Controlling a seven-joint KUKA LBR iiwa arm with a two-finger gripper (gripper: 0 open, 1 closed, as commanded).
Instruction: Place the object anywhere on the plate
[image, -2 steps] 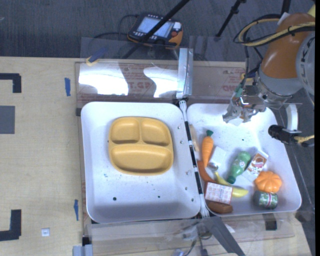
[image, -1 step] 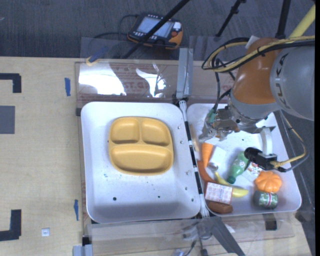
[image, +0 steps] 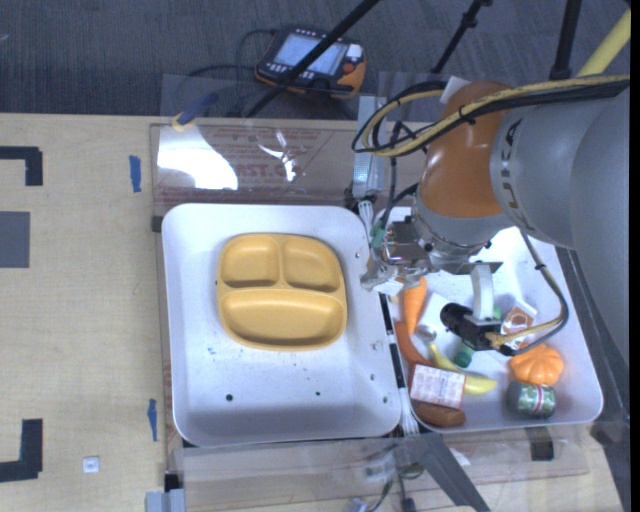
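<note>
A yellow divided plate (image: 283, 291) lies in the left white bin (image: 200, 400), towards its back. My gripper (image: 392, 262) hangs over the left edge of the right bin (image: 585, 400), close to the wall between the two bins. An orange carrot (image: 412, 310) lies directly under and in front of the gripper, its top end almost at the gripper's tip. Whether the carrot is touched or held is hidden by the wrist. Nothing lies on the plate.
The right bin is crowded: a yellow banana (image: 472, 381), a pink and white box (image: 438, 385), a brown sausage (image: 441, 416), an orange pumpkin (image: 537, 365), a green can (image: 530, 400) and a white bottle (image: 485, 290). A handheld controller (image: 308, 60) lies behind the bins.
</note>
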